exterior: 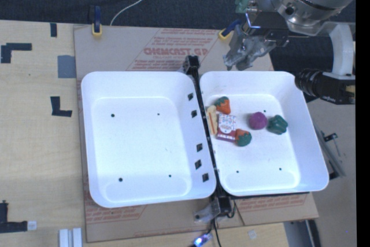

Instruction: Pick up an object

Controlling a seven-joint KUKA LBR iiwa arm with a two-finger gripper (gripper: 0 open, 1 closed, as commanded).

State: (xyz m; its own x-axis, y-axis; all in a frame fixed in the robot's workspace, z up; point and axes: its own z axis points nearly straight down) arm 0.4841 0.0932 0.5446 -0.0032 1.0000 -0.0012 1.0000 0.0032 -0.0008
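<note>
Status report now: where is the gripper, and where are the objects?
Gripper above right bin's far rim, holding nothing seen. Purple ball, green piece, carrot, packet lie in that bin. Nothing blocking.

Bright, even overhead light — white bins (139, 89) glare slightly, shadows soft, edges mildly blurred.

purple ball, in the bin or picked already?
In. The purple ball lies on the right bin floor beside the green piece; the gripper hangs above the bin's far rim.
</note>
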